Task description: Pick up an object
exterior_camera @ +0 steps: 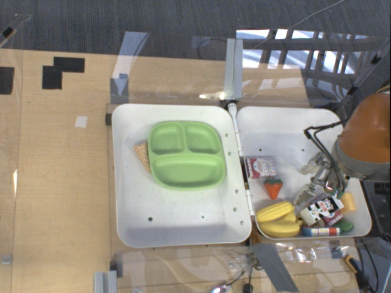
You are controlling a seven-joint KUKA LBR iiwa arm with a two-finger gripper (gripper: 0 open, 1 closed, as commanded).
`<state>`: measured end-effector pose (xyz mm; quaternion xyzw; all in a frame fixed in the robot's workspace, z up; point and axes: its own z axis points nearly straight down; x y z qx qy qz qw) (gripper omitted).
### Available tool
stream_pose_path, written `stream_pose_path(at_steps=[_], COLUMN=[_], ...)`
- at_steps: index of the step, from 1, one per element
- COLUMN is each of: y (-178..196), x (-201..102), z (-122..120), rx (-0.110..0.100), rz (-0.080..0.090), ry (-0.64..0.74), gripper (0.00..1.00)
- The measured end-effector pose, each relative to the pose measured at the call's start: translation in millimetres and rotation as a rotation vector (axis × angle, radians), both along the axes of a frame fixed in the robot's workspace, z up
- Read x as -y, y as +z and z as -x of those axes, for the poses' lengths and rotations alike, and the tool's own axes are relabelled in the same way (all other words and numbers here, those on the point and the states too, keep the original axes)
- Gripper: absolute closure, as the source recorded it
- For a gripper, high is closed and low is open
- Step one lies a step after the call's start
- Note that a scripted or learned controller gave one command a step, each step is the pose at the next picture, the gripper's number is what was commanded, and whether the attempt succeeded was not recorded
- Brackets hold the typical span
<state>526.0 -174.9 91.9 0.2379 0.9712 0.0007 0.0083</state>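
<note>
You have the hand (314, 185) low inside the right bin (275, 124), among the clutter at its near right corner, but you cannot tell from this angle whether it is open or closed, and nothing shows plainly as held. So count the pick as not yet made: the arm has reached the objects, while gripping and lifting remain. Just beside the hand lies a small black-and-white carton (322, 209), the likeliest target by nearness. To its left sit a yellow corn cob (274, 211) and a banana (280, 228), touching each other, with a marker pen (321, 231) along the bin's near wall. A toy strawberry (274, 188) and a pink-and-white packet (261, 166) lie further left, near the divider. In the left bin (131, 224) you have a green divided plate (186, 154) with a tan cracker-like piece (142, 155) tucked at its left edge, well apart from the arm. Judge the task as about midway: approach done, grasp unconfirmed, lift still ahead, with crowding making a clean grip uncertain.
</note>
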Motion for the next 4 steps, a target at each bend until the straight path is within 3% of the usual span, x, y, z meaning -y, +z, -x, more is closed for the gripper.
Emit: stream_pose_path(at_steps=[1, 2, 3, 4], y=[40.9, -2.4, -3.4, 126.8], x=[-48.9, -32.7, -28.0, -7.8], z=[-47.7, -141.7, -141.1, -145.1], rx=[-0.008, -0.023, -0.028, -0.002], rz=[-0.008, -0.006, -0.005, -0.007], ry=[-0.51, -0.5, -0.435, -0.437], gripper=[0.0, 0.0, 0.0, 0.0])
